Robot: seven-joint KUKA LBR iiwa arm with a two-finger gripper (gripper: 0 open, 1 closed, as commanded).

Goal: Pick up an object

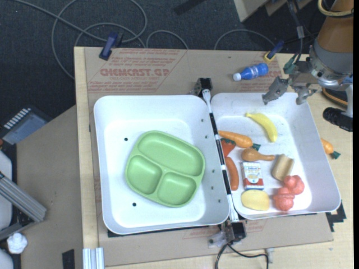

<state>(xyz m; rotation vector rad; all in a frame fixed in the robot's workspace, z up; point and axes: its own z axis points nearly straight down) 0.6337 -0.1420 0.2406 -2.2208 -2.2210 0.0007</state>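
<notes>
Open jaws (289, 91) above yellow banana (265, 125)

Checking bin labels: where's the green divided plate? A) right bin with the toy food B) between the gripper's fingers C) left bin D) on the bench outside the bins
C: the green divided plate lies flat in the left bin; the toy food sits in the right bin.

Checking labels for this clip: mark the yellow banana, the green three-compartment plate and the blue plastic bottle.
yellow banana (265, 124), camera view, middle of its curved body.
green three-compartment plate (165, 150), camera view, floor of its large upper compartment.
blue plastic bottle (255, 71), camera view, middle of its blue body.
</notes>
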